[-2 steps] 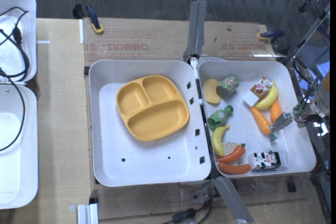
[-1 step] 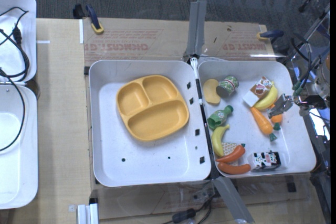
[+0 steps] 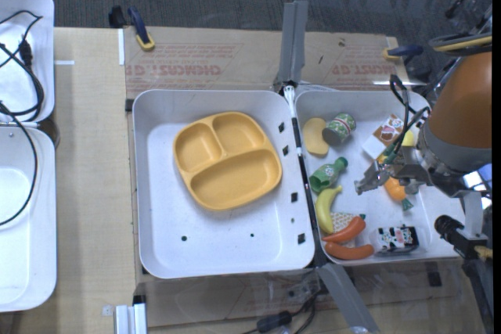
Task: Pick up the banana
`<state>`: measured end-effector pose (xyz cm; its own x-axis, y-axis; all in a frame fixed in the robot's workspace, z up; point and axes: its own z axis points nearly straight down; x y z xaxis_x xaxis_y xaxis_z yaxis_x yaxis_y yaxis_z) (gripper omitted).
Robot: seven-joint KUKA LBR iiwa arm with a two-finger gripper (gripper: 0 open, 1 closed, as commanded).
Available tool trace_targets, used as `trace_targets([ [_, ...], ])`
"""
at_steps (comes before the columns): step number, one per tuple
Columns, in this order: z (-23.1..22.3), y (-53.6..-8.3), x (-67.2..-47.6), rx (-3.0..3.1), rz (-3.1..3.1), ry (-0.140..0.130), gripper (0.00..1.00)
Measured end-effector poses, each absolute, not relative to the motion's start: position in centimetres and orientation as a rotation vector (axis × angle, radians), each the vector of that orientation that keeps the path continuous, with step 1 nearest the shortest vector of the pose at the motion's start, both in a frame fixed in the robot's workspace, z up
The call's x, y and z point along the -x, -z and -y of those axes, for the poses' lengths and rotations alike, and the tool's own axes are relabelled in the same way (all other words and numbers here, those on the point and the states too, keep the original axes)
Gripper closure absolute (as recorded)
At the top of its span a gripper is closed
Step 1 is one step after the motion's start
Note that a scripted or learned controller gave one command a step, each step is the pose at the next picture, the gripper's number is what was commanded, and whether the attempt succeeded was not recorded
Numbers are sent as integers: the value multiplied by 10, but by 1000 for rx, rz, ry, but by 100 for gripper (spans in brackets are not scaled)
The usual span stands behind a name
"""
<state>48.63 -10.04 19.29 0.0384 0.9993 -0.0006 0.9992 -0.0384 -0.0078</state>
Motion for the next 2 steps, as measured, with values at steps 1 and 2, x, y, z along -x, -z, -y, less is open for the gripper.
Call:
trace_targets([
  [1,179,-182,-555,2428,1987,-10,0],
  [2,197,-98,-605,2447,1965,-4,0],
])
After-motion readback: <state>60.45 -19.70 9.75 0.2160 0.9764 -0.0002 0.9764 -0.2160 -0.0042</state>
